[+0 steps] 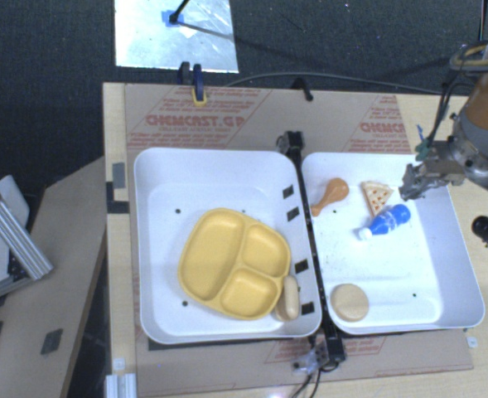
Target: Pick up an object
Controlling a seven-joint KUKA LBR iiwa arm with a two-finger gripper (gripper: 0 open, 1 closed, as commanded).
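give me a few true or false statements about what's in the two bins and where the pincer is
1. The yellow divided tray lies in the left bin. True.
2. The blue bottle lies in the left bin. False: it lies in the right bin.
3. The pincer hangs over the right bin, near the pizza slice. True.
4. The drumstick sits on the yellow tray. False: it lies in the right bin, near the divider.

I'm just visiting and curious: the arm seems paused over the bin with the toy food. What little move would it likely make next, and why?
Probably a short drop straight down and slightly toward the blue bottle. The gripper hovers at the right bin's upper right, just above the bottle and beside the pizza slice, with nothing visibly held, so the bottle looks like the closest thing to grab.
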